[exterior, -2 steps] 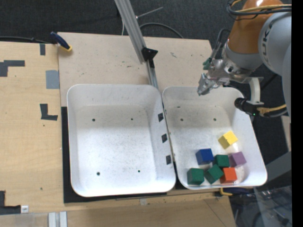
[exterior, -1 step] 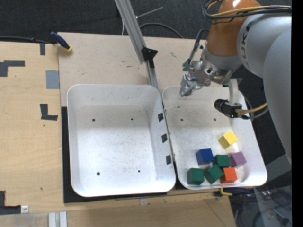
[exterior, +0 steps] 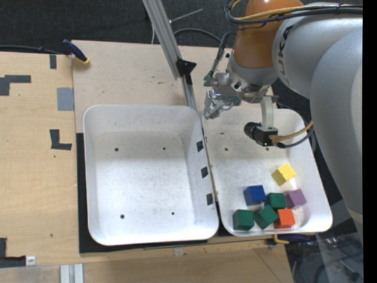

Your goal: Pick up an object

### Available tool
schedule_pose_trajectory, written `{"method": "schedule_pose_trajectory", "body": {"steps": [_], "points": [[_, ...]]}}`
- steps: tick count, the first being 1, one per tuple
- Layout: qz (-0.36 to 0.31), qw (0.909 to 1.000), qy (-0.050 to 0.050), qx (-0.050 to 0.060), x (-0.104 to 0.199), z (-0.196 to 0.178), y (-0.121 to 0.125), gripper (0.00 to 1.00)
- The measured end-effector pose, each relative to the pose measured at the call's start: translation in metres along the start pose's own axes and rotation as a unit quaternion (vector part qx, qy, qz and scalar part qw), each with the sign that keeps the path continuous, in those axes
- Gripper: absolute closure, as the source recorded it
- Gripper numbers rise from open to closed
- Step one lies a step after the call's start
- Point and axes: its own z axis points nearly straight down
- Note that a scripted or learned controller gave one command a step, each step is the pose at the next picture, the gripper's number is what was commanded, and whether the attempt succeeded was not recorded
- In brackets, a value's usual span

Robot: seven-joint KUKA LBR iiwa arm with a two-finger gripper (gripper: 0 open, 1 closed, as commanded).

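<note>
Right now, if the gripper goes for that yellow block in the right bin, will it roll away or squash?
The yellow block looks like a flat-faced cube, so it should slide rather than roll. It seems rigid, probably not squashing. It sits apart from the purple block, so a nudge may simply push it along the right bin.

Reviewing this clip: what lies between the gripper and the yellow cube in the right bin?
In the camera view, bare white floor of the right bin separates the gripper from the yellow cube; a black cylinder on the arm hangs alongside.
</note>
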Motion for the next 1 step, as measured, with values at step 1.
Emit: {"method": "schedule_pose_trajectory", "body": {"steps": [1], "points": [[0.001,1.0,0.0,0.002,0.0498,0.0102,-0.0053,1.0]]}}
